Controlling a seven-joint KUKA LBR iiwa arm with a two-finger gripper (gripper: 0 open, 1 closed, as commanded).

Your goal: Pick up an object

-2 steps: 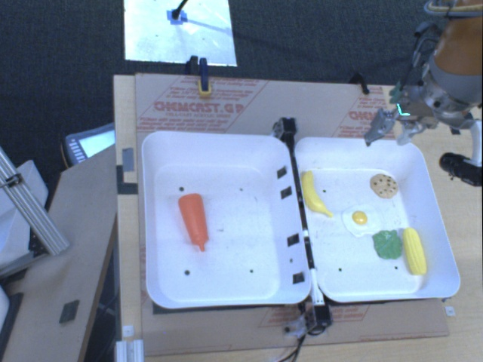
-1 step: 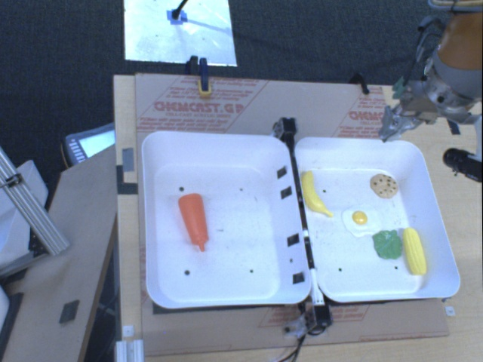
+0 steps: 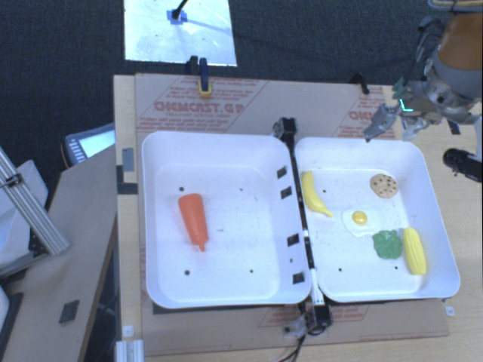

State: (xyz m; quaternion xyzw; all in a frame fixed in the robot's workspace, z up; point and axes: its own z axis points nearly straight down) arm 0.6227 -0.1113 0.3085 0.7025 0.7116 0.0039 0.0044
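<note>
My gripper [image 3: 392,129] hangs above the far rim of the right bin [image 3: 355,148], near the bin's back right corner, open with nothing between its fingers. In the right bin lie a yellow banana [image 3: 313,194], a cookie [image 3: 383,185], a fried egg [image 3: 360,219], a green leafy piece [image 3: 388,243] and a corn cob [image 3: 414,250]. The cookie is the closest of them to the gripper, a little below it in the view. An orange carrot [image 3: 193,219] lies alone in the left bin [image 3: 226,145].
Both bins rest on a cardboard sheet [image 3: 226,104] on the bench. A black divider with clips [image 3: 290,194] runs between the bins. A yellow-and-blue clamp [image 3: 202,78] sits at the cardboard's far edge, and a shiny square plate [image 3: 179,21] lies beyond it.
</note>
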